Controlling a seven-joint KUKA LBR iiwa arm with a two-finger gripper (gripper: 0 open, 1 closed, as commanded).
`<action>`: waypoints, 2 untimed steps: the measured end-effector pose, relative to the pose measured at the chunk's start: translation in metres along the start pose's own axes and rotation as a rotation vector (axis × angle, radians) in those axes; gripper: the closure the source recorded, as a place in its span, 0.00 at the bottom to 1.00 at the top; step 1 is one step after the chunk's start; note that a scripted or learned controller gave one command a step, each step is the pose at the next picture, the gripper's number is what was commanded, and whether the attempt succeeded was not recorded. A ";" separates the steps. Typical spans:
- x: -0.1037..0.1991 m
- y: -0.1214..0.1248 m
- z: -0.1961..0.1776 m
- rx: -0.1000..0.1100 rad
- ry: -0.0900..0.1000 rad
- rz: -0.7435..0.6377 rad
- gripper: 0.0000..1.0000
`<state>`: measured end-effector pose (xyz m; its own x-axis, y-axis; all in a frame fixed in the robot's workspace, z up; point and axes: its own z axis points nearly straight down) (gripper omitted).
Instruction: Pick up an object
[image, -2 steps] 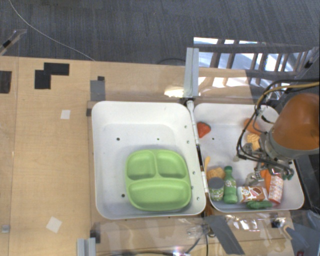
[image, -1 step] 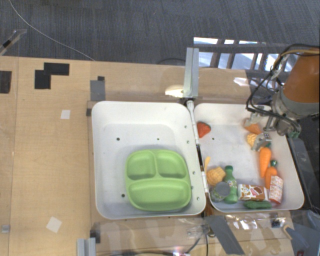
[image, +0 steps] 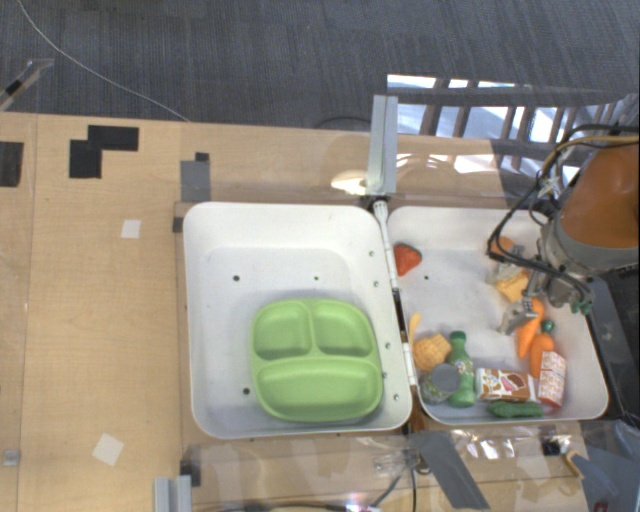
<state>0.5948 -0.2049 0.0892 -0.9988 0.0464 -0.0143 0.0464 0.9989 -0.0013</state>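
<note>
Mostly smooth plastic, rounded green tray (image: 316, 360), glossy bottle (image: 459, 360)

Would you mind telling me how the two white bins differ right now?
The left bin holds one large thing, a green divided plate; the right bin holds many small items, such as a green bottle and a carrot. The arm's hand hangs over the right bin, not the left. Both are shallow and white.

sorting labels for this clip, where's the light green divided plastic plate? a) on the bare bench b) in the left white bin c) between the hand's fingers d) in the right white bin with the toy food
b: the light green divided plastic plate lies flat in the left white bin, apart from the toy food in the right white bin.
</note>
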 end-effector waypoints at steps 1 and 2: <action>0.034 -0.002 -0.001 0.001 0.000 0.050 0.00; 0.028 -0.001 -0.016 0.005 -0.018 0.043 1.00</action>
<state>0.5669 -0.2043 0.1047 -0.9955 0.0888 -0.0324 0.0890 0.9960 -0.0048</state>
